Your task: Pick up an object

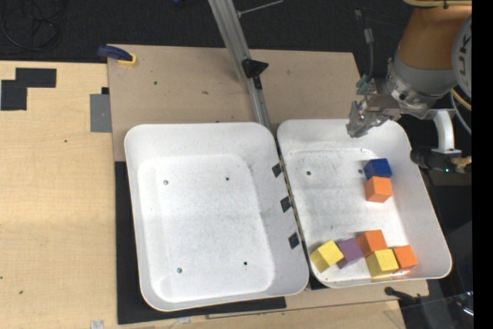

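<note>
Your two-finger gripper (360, 125) hangs over the far rim of the right-hand shallow white bin (339, 166). It's small and dark against the rim, so I cannot tell how it is set, and nothing can be made out in it.

Candidates, all placed from that right-hand bin:
- small blue cube (377, 168) touching a small orange cube (377, 189) just nearer the camera, mid-bin toward its right wall — the closest pair to the gripper.
- near-right corner cluster: yellow cube (327, 253), purple cube (351, 250), orange cube (372, 241), second yellow cube (381, 263), another orange cube (405, 256) — packed tight, some touching.

The left-hand white bin (154, 166) sits just beside it.

Risks, as I judge them:
- Blue and orange are pressed together; a descent on the seam would likely push both aside or pinch a corner.
- The corner cluster leaves little gap beside any cube — expect a jam or a shove against the wall.
- Coming straight down from here likely meets bare floor or rim.
</note>
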Available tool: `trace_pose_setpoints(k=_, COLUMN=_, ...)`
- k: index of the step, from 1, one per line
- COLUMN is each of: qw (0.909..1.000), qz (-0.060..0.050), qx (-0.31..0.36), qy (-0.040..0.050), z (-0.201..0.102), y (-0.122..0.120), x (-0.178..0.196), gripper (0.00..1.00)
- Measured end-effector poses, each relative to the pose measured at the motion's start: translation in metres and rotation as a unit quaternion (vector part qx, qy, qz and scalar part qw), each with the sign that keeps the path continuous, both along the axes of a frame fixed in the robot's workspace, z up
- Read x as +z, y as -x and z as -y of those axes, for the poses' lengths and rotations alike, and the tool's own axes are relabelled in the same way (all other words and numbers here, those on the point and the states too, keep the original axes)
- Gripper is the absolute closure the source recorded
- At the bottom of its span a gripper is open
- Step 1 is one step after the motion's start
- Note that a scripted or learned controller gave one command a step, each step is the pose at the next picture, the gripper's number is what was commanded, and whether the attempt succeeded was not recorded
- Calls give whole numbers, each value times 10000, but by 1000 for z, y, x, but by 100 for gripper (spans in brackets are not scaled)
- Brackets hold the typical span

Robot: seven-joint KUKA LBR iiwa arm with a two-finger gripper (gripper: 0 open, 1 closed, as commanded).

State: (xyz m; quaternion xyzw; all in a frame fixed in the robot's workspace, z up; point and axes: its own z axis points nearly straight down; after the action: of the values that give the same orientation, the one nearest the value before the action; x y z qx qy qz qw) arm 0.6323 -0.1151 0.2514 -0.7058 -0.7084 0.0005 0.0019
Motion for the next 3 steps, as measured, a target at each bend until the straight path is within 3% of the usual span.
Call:
trace_pose_setpoints(k=1, qw=10000, qz=-6, qx=3, qy=-6, z=-60, y=16, x=-7, gripper=100)
trace_pose_setpoints(k=3, qw=10000, qz=-18, qx=-5, qy=0, z=-145, y=59, x=-20, gripper=100)
